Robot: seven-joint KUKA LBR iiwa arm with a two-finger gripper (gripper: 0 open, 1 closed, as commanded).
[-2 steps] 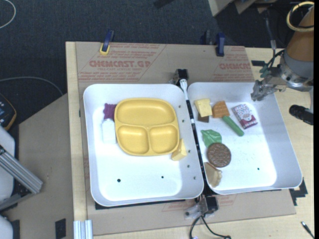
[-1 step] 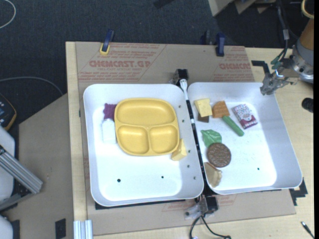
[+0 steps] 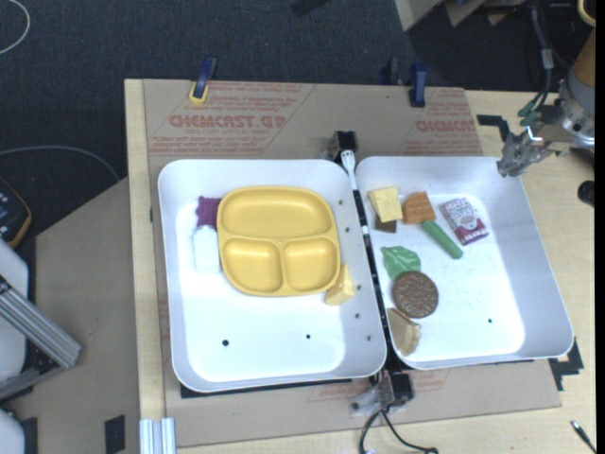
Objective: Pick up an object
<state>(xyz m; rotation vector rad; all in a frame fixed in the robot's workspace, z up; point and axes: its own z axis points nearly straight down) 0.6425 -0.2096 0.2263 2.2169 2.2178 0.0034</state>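
The counter (image 3: 284,112), a brown sheet printed "CHEMCAST GP" in red along its upper edge, carries two white bins side by side. The left bin (image 3: 265,357) holds a yellow tray (image 3: 279,239) with three compartments, lying at centre; a purple item (image 3: 206,210) and a white item (image 3: 205,250) sit against the tray's left edge, and a pale yellow piece (image 3: 340,288) touches its lower right corner. The right bin (image 3: 510,301) holds the smaller objects, grouped in its left half: a brown disc (image 3: 415,293), a red-and-white packet (image 3: 464,219) with print too small to read, a green leaf (image 3: 400,259), a green stick (image 3: 441,237), a yellow block (image 3: 385,202), an orange-brown block (image 3: 418,207) and a tan piece (image 3: 405,331). The arm enters at the upper right of the frame. Its gripper (image 3: 515,154) hangs over the right bin's upper right corner, well apart from the objects. Whether the fingers are open or closed cannot be told; nothing is seen between them.
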